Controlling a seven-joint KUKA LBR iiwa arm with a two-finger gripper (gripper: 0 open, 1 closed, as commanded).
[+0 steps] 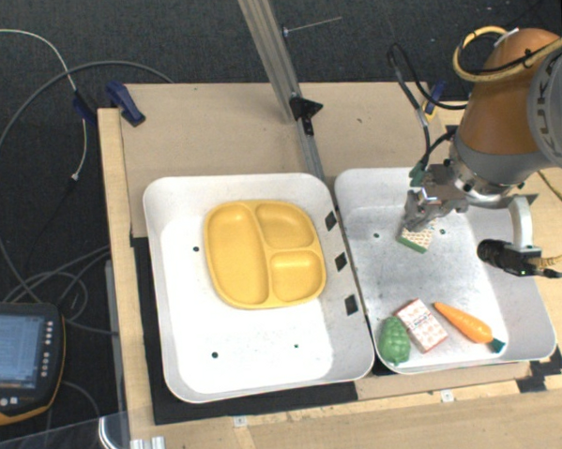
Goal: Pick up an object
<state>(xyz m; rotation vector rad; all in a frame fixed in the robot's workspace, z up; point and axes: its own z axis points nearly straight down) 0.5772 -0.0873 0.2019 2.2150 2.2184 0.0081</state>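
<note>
Left bin (pixel 171 272): a shallow white bin on the left half of the bench, its right edge touching the other bin.
Yellow tray (pixel 264 253): a yellow plate with three compartments, lying flat in the middle of the left bin, towards its far side.
Right bin (pixel 472 284): a white bin just beside the left one, its floor scuffed grey.
Green object (pixel 393 341): a knobbly green item at the near left corner of the right bin, touching the small box.
Small box (pixel 422 325): a little red-and-white carton lying tilted at the near edge, between the green object and the carrot.
Carrot (pixel 467 325): an orange toy carrot with a green end, lying aslant at the near right of the right bin, just beside the box.
Gripper (pixel 422 223): reaching in from the right over the far part of the right bin, pointed downward; its fingers are closed on the green-and-white item.
Green-and-white item (pixel 415 239): a small flat piece, tilted, caught between the fingertips over the bin floor.
Arm (pixel 505 113): grey with an orange band, at the far right.
</note>
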